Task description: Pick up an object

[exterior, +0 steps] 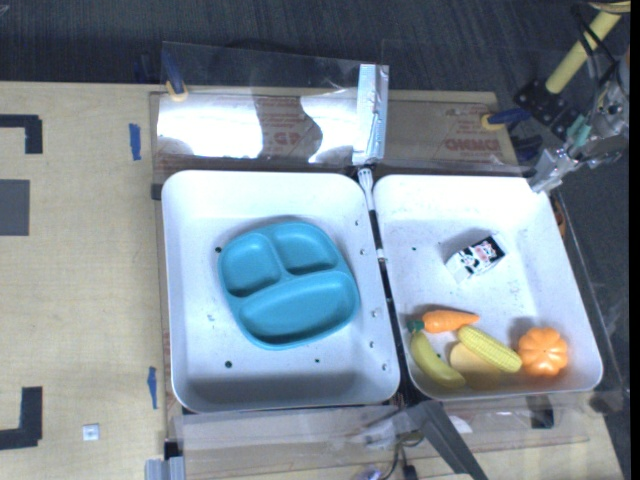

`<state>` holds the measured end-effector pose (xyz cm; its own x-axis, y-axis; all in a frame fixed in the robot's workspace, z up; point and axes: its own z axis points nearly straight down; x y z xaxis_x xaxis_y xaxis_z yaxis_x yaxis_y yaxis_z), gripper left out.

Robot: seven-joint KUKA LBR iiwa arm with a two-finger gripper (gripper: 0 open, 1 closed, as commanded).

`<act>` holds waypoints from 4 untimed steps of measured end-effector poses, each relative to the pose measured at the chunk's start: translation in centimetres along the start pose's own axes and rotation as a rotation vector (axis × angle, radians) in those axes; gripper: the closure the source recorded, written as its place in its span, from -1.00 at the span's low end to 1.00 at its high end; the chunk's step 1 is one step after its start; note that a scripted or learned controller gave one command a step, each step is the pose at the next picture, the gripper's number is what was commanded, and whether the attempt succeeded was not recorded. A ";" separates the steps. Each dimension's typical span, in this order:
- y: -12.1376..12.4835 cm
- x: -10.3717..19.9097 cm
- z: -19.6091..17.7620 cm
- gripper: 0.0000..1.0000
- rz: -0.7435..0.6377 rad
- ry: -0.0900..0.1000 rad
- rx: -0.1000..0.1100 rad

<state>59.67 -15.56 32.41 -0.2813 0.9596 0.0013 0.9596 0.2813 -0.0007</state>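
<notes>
Carton (474, 256): small, white with black cow patches, lying tilted; pincer (560, 161) state unclear.

Blue plate (288, 282) in left bin (190, 268); toy food (487, 349) in right bin (420, 208).

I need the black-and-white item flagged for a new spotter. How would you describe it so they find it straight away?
Look in the right-hand white bin, the one without the blue plate. The small carton lies alone mid-bin, apart from the toy foods along the near edge. It is the only boxy, black-and-white thing there.

The pale wooden bench (80, 298) bears two white bins (190, 268) side by side.
</notes>
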 end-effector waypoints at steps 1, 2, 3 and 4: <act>-1.9 -6.8 -1.4 1.00 -0.403 -0.008 -0.004; 1.1 -4.3 3.8 1.00 -0.291 0.000 -0.001; 1.3 -4.3 2.4 1.00 -0.293 -0.007 -0.008; 4.9 -8.5 -1.6 1.00 -0.638 -0.010 -0.007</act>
<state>66.80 -22.34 33.97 -0.7975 0.6033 -0.0101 0.6033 0.7975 0.0032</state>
